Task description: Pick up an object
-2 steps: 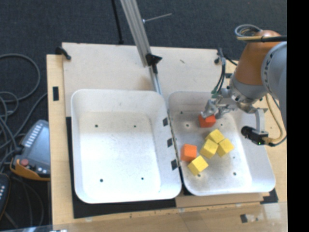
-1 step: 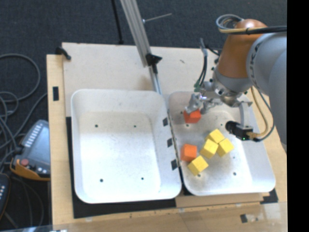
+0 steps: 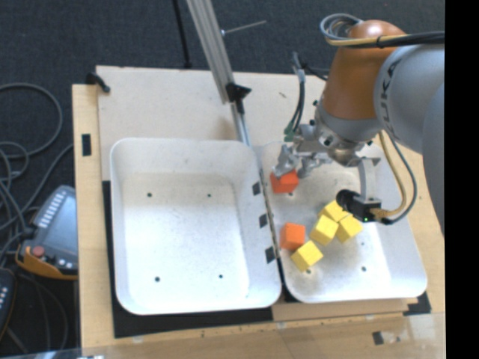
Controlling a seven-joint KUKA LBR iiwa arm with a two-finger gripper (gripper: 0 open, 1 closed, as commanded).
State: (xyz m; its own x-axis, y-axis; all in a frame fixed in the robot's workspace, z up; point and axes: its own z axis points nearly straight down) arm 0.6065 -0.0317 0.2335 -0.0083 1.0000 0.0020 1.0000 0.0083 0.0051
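My gripper (image 3: 287, 172) hangs over the left part of the right bin (image 3: 389, 275), shut on an orange cube (image 3: 284, 182) that sits between its fingers near the wall shared with the left bin. A second orange cube (image 3: 293, 235) lies on the floor of the right bin below it. Three yellow cubes lie close by: one (image 3: 307, 256) near the front, and two (image 3: 325, 230) (image 3: 349, 227) side by side to the right, with a further yellow cube (image 3: 334, 212) just behind them.
The left bin (image 3: 127, 200) lies beside the right one. A slanted aluminium post (image 3: 213, 51) rises from behind the bins. A black cable connector (image 3: 358, 202) hangs from the arm over the right bin. A handheld pendant (image 3: 52, 230) lies off the bench at left.
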